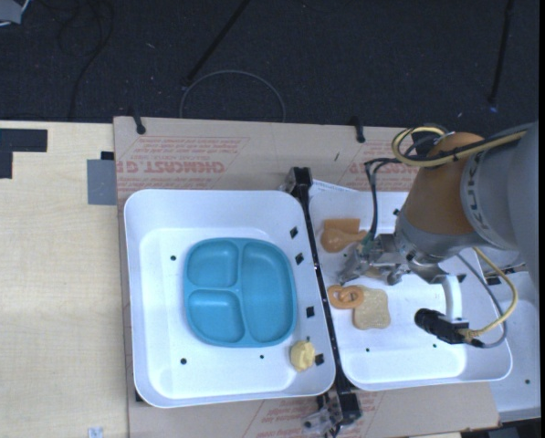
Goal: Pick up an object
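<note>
Hovering hand (368, 265) just above orange ring (347, 296)

The cardboard sheet (208, 153) under the bins carries red print (upside down here) reading roughly "CHEMCRAFT, G".

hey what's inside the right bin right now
In the right bin lie three food pieces: an orange chunk, an orange ring and a tan slice. The arm covers the bin's upper right part, so anything under it is hidden.

Grey arm (509, 185) wears an orange band (436, 203). Yellow and black cables (416, 141) loop at eleven o'clock. Metal gripper (368, 265) gleams.
</note>
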